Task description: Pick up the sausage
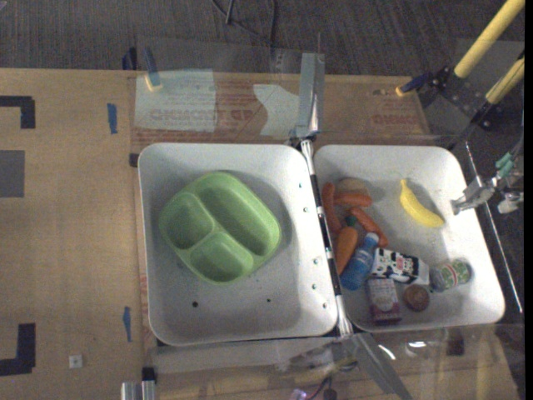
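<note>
The sausage (330, 207) is a reddish-brown stick lying along the left wall of the right bin (475, 294), at the edge of a cluster of toy foods. My gripper (477, 196) is at the right bin's right rim, far to the right of the sausage and beyond the banana (419, 206). Nothing shows between its tips.
Crowded around the sausage are an orange carrot (346, 248), a second reddish stick (369, 224), a tan and orange piece (354, 192), a blue bottle (360, 262), a milk carton (398, 266) and a small can (450, 274). A green divided plate (219, 225) lies in the left bin (250, 315).
</note>
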Motion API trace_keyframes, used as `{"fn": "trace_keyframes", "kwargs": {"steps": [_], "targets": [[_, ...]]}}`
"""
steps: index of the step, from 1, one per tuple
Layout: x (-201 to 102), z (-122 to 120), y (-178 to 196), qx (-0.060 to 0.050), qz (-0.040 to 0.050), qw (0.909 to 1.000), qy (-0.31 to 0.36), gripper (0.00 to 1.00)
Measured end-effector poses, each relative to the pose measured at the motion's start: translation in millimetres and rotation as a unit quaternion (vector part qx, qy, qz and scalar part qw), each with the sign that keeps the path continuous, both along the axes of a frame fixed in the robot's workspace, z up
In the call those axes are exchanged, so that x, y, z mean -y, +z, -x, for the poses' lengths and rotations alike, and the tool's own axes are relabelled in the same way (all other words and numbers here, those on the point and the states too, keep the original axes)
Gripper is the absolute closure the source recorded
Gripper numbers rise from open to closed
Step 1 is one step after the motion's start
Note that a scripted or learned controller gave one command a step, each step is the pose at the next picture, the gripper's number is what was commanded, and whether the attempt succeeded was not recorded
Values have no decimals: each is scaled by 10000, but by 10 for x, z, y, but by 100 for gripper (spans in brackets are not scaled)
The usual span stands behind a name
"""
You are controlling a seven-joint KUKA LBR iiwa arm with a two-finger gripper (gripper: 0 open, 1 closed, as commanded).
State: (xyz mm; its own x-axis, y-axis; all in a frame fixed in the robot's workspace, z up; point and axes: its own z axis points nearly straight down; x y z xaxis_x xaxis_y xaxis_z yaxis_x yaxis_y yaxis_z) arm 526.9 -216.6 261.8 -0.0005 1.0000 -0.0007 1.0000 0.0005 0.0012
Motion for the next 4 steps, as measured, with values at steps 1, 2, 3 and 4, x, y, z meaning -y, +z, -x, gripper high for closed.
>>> {"fn": "trace_keyframes", "kwargs": {"steps": [1,2,3,4], "targets": [[-497,-539,-1095,-13,-6,9985,-544,0],[-1079,-1034,-1695,49,11,9998,175,0],[-965,-509,-1757,4,-6,9978,660,0],[-612,-180,-1758,6,0,9974,722,0]]}}
